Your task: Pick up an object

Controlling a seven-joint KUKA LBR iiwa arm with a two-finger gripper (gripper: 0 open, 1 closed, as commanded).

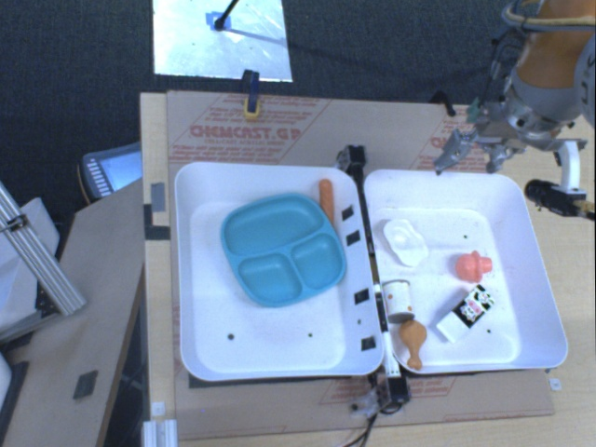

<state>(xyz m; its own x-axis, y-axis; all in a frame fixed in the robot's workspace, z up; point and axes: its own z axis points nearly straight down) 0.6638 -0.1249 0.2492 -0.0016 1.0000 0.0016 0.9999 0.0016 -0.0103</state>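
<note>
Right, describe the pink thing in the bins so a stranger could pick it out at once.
Start at the right-hand white bin, the one nearest the arm. Look toward its right side, about midway down: the pink object lies there alone on the white floor. It is the only pink item; the white piece sits to its left and the black-and-white block below it.
</note>
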